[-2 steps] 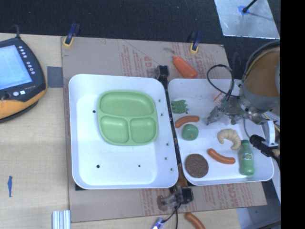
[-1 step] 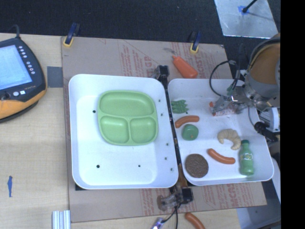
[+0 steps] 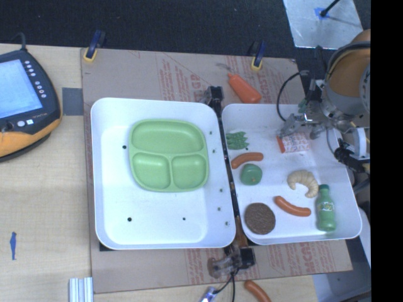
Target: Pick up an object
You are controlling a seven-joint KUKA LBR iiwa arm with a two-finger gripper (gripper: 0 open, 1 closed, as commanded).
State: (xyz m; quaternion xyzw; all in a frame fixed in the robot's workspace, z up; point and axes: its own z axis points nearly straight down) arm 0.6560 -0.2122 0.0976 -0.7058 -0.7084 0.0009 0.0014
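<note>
The right bin (image 3: 352, 187) holds a red and white carton (image 3: 294, 144), a croissant (image 3: 303, 181), a green bottle (image 3: 325, 207), two sausages (image 3: 246, 160) (image 3: 292, 206), a green ball (image 3: 251, 174), a brown patty (image 3: 259, 218) and a leafy green piece (image 3: 237, 139). My gripper (image 3: 301, 126) hangs over the bin's far right part, right above the carton's top edge. Whether it touches the carton cannot be made out.
The left bin (image 3: 113, 219) holds a green divided plate (image 3: 169, 154). An orange carrot (image 3: 244, 89) lies on the cardboard behind the bins, and another sausage (image 3: 258, 290) lies in front. A teach pendant (image 3: 25, 102) rests at the far left.
</note>
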